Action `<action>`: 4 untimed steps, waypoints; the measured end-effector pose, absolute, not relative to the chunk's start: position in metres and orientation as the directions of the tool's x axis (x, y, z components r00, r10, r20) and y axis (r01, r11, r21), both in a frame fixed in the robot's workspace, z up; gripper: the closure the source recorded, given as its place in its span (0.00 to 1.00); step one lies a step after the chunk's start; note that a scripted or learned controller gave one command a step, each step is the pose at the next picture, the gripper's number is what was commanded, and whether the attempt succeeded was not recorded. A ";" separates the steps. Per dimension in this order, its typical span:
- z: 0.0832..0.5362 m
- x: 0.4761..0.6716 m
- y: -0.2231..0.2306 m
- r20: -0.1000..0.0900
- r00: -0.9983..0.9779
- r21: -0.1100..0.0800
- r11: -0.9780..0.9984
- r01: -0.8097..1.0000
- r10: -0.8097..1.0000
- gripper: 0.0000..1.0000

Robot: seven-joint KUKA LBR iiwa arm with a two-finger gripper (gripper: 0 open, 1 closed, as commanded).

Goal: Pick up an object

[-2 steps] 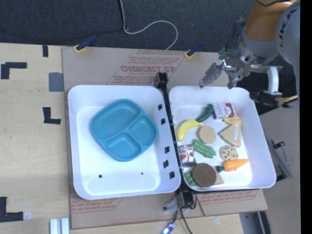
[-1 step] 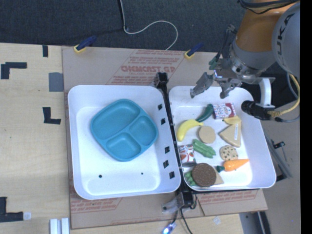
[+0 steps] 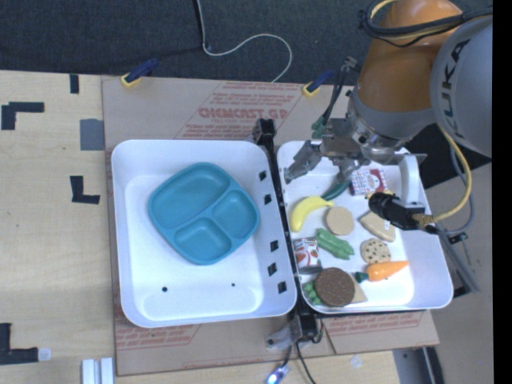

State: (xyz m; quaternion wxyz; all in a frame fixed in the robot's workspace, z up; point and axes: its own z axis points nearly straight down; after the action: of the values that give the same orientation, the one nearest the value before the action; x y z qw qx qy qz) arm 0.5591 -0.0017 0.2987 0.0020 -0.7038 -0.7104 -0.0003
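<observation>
Right bin (image 3: pixel 428 290): banana (image 3: pixel 308 210), biscuit (image 3: pixel 339 221), green pod (image 3: pixel 334 243), cookie (image 3: pixel 374 251), carrot (image 3: pixel 387 270), can (image 3: pixel 306 254), burger patty (image 3: pixel 334 286) are held. Gripper (image 3: pixel 320 160) is hung over its far left; finger opening cannot be told. Left bin (image 3: pixel 132 214): blue divided plate (image 3: pixel 204 213).

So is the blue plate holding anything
Empty. The plate in the left bin shows three bare compartments.

"KUKA" is printed in dark letters on the grey arm (image 3: pixel 468 62). Red mirrored lettering is stamped on the cardboard sheet (image 3: pixel 240 112); it cannot be read.
</observation>
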 end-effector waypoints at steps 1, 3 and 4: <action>0.275 0.524 0.052 0.001 -0.005 -0.006 0.005 1.000 1.000 0.00; 0.370 0.498 0.136 0.001 -0.006 0.000 0.006 1.000 1.000 0.00; 0.378 0.499 0.135 -0.001 -0.005 -0.003 0.005 1.000 1.000 1.00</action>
State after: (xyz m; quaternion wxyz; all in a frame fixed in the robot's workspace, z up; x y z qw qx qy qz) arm 0.4986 0.1349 0.3783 0.0007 -0.7052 -0.7090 0.0015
